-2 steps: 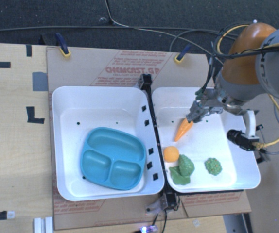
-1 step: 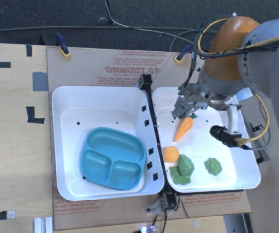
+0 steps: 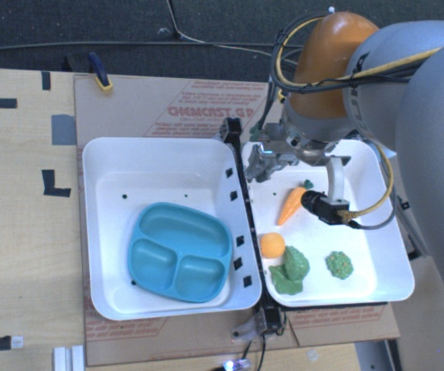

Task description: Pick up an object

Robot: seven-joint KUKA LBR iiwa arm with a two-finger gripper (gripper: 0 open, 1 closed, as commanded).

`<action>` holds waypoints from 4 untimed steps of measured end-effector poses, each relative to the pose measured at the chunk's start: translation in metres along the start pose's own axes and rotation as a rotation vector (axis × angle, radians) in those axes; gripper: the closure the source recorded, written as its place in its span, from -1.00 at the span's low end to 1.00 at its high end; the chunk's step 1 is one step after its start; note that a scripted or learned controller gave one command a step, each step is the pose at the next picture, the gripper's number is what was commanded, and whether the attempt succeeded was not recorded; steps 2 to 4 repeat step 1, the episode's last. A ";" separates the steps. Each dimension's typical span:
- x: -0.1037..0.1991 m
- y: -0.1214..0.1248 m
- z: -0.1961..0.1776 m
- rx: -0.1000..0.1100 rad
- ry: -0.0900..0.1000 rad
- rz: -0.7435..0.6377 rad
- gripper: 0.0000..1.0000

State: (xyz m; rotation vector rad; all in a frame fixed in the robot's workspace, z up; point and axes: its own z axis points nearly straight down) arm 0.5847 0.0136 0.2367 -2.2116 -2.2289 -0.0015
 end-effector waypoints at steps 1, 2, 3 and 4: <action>0.049 0.015 0.015 0.001 -0.003 0.003 1.00; 0.049 0.015 0.015 0.001 -0.003 0.003 1.00; 0.049 0.015 0.015 0.001 -0.003 0.003 1.00; 0.049 0.015 0.015 0.001 -0.003 0.003 1.00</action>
